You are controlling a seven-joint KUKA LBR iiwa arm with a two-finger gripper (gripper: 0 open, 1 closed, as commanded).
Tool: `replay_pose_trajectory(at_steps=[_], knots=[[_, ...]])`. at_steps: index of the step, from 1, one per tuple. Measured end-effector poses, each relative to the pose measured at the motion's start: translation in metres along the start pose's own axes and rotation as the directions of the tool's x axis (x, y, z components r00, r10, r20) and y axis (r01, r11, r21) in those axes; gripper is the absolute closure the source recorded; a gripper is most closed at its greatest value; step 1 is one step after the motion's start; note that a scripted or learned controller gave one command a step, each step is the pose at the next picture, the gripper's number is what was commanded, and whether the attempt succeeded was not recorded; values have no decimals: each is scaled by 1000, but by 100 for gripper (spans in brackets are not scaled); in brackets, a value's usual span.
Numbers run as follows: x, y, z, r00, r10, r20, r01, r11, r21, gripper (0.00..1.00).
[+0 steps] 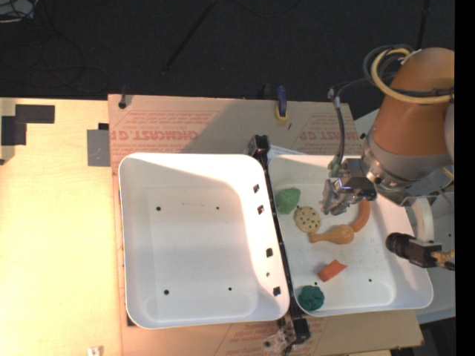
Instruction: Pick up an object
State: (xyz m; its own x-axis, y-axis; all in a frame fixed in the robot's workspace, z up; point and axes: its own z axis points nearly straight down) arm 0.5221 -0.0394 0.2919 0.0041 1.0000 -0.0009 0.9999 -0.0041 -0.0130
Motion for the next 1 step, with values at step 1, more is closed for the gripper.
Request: replay_pose_trajectory(at_steps=[1], knots=[[28,53,-117,1000,-7,0,7,1000,-24,100]])
